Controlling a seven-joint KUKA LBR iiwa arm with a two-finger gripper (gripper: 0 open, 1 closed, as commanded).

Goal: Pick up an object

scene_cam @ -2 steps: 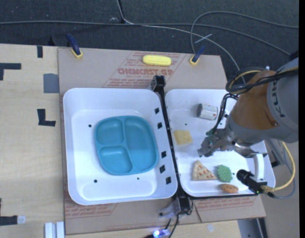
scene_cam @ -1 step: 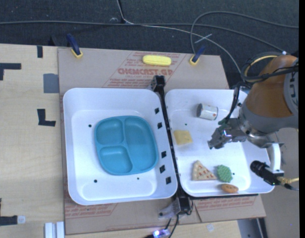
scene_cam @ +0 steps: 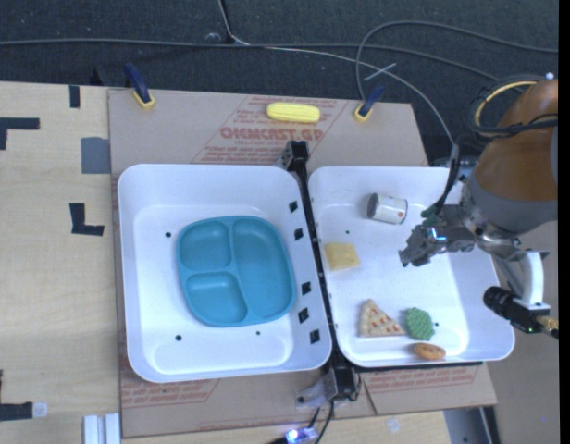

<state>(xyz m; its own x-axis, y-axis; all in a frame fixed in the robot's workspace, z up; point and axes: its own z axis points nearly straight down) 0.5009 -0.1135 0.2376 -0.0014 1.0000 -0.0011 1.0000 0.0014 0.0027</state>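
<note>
Red brand print on cardboard sheet [scene_cam: 257,135], blurred, perhaps "CHEMCAST"

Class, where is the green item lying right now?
The green item lies in the right bin, near its front edge, between the pizza slice on its left and the small orange piece just below it.

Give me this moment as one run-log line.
arm: over right bin | gripper: above bin floor, nothing seen held | nearest: grey can, yellow square | left bin: blue divided plate | pick: not done
</note>
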